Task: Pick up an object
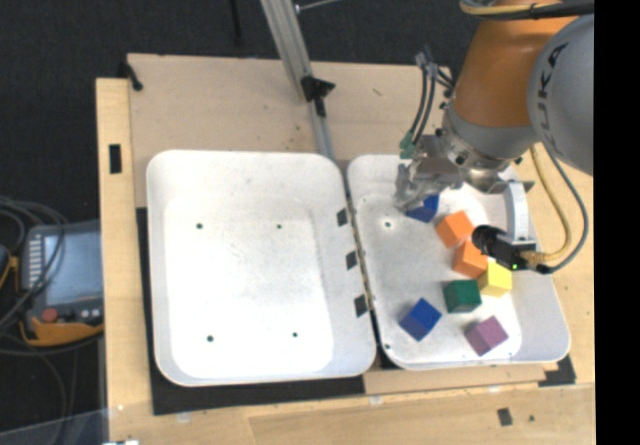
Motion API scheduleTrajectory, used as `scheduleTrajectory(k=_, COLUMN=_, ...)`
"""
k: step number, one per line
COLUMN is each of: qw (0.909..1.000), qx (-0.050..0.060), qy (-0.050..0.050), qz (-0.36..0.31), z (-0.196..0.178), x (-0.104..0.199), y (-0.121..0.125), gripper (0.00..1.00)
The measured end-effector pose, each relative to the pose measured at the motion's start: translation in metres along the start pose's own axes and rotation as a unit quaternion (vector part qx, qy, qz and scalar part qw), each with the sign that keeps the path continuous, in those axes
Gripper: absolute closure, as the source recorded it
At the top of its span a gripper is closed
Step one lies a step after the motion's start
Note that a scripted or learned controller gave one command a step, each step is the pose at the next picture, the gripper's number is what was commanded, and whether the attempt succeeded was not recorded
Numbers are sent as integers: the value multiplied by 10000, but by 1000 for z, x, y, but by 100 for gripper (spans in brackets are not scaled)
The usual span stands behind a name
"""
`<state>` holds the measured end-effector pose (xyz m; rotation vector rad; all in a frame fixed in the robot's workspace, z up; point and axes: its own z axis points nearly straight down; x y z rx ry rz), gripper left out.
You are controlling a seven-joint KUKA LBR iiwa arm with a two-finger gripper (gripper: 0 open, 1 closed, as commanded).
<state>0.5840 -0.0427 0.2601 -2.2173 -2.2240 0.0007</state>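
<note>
Two white bins are being shown side by side, the left bin and the right bin both faintly speckled. In the right one, blue cubes, orange cubes, a green cube, a yellow cube and a purple cube are being displayed. The arm is being seen in grey with an orange band.

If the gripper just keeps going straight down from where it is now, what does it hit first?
Most likely the blue cube at the top of the right bin: the gripper hangs right over its upper left edge. Depth is hard to judge from this slant, so it may clip the cube's side or land on the bin floor beside it.
</note>
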Motion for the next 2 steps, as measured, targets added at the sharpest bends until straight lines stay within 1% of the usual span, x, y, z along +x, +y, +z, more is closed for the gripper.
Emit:
scheduleTrajectory(k=1, qw=10000, qx=-5, qy=-1, qz=-1, z=12, x=44, y=-11, gripper=100)
scheduleTrajectory(k=2, qw=10000, qx=-8, qy=1, qz=-21, z=20, x=98, y=-3, gripper=100)
